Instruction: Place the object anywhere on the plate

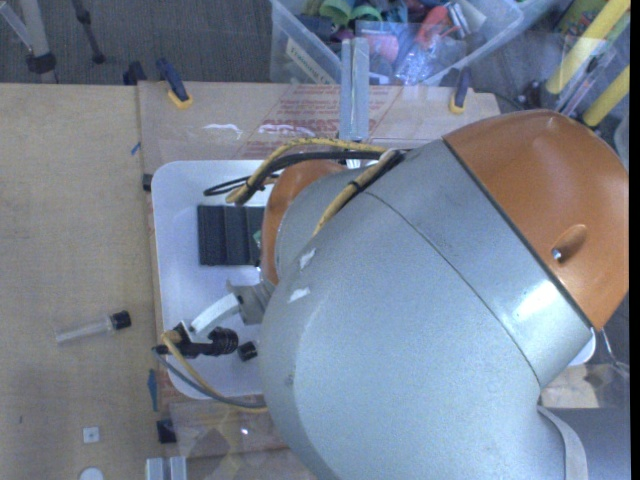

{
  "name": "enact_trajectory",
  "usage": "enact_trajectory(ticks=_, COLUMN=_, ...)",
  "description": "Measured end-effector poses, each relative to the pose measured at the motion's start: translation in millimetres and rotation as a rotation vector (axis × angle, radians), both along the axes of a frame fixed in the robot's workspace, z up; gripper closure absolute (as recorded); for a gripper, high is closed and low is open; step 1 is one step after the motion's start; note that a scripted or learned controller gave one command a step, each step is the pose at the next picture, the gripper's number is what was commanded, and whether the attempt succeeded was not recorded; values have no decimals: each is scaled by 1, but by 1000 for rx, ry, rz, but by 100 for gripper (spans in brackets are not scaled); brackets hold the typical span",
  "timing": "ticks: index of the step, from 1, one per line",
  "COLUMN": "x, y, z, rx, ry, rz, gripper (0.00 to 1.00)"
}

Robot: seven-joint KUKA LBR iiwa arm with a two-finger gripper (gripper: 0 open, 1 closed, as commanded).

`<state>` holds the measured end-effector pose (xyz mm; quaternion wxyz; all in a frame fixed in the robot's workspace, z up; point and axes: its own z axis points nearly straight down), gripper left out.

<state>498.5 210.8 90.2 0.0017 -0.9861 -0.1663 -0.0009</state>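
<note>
My grey arm with its orange band (540,208) fills most of the camera view and covers nearly all of both bins. Its wrist end reaches over the left white bin (175,218), and the gripper (238,273) sits low over the bin floor, mostly tucked under the arm. The arm hides the fingertips. No plate and no loose object can be made out on the bare strip of bin floor along the left wall.
A clear tub of colourful toys (400,13) stands behind the bins, with an upright metal post (354,88) in front of it. A small syringe-like tube (92,326) lies on the wooden bench to the left. Blue clamps (176,88) hold the board's back edge.
</note>
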Motion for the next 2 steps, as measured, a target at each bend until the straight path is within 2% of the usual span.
enact_trajectory(ticks=1, x=53, y=15, z=-3, rx=-1, ry=-4, rz=154, gripper=100)
enact_trajectory(ticks=2, x=102, y=16, z=-5, rx=0, ry=14, rz=539, gripper=100)
